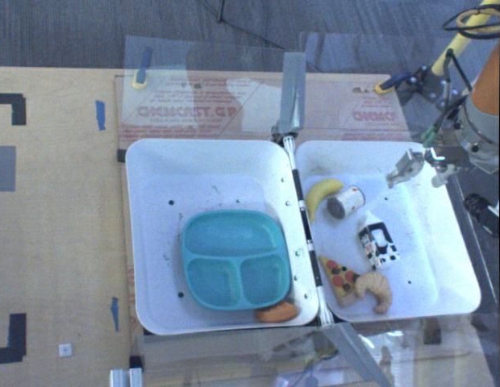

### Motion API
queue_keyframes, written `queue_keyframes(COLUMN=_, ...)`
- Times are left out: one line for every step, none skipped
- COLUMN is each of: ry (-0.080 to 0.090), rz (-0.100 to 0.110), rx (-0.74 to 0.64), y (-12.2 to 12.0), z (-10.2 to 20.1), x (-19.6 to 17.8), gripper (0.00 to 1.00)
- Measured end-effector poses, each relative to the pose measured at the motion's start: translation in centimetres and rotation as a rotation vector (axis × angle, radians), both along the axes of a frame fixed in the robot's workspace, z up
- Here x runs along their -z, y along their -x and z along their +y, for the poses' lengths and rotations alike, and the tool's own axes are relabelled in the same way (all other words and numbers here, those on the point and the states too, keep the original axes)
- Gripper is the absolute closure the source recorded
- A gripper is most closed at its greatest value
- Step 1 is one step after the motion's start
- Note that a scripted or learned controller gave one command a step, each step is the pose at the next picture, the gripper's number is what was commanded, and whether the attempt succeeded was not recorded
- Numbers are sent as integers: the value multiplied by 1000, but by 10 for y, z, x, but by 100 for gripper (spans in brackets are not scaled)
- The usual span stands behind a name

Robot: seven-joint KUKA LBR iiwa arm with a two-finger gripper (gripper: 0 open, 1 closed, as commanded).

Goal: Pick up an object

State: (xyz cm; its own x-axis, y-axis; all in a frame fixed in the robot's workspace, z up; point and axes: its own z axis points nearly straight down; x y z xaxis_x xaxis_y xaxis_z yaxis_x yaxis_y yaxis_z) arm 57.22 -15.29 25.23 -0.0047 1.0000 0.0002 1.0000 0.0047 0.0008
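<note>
Pale wooden bench top carries two shallow white bins side by side, with a sheet of printed cardboard lying behind them and grey carpet beyond. In the right bin lie the things that could be picked: a yellow banana close to the divider between the bins, and touching the banana's right side a small grey-and-white can lying on its side. Just in front of the can and to its right is a small black-and-white toy. Nearer the bin's front edge, a toy pizza slice sits beside the divider, with a tan croissant touching its right side. The gripper hovers over the right bin's back right part, well apart from the banana and can, with one pale finger pointing toward them; nothing is seen between its fingers, and whether they stand apart or together I cannot tell. Behind it rises the grey arm with its orange band and yellow cable. Across the divider, the left bin holds a teal divided plate with three compartments, and an orange sausage-shaped toy lies against the plate's front right edge, near the divider.
</note>
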Motion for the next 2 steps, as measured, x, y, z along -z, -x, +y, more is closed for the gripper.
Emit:
queue_keyframes(ry=0, rz=-8, rx=126, y=8, z=21, x=164, gripper=0)
queue_keyframes(ry=3, rz=-13, rx=134, y=8, z=16, x=153, gripper=100)
